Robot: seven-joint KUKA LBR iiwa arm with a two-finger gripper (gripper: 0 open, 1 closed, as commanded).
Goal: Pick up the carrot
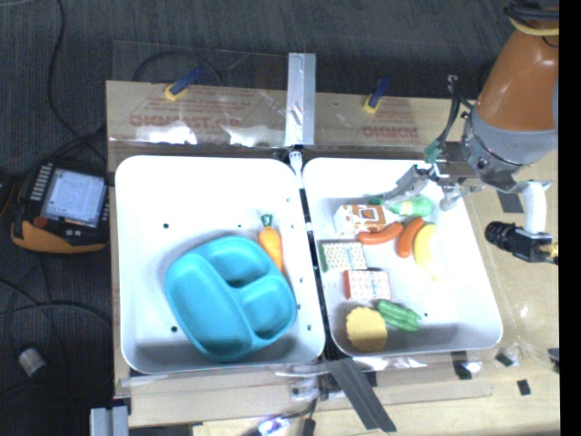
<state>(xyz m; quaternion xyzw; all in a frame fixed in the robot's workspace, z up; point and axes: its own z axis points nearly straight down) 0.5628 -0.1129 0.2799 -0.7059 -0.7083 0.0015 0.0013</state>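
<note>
The carrot is small and orange with a green top. It lies in the left bin, against the upper right edge of a blue divided plate and close to the wall between the bins. My gripper hangs over the far side of the right bin, well to the right of the carrot. Its fingers are spread open, with nothing held between them. A green toy lies just below the fingers.
The right bin holds several toy foods: a white carton, a red sausage, a yellow-orange fruit, two checked boxes, a corn piece and a green vegetable.
</note>
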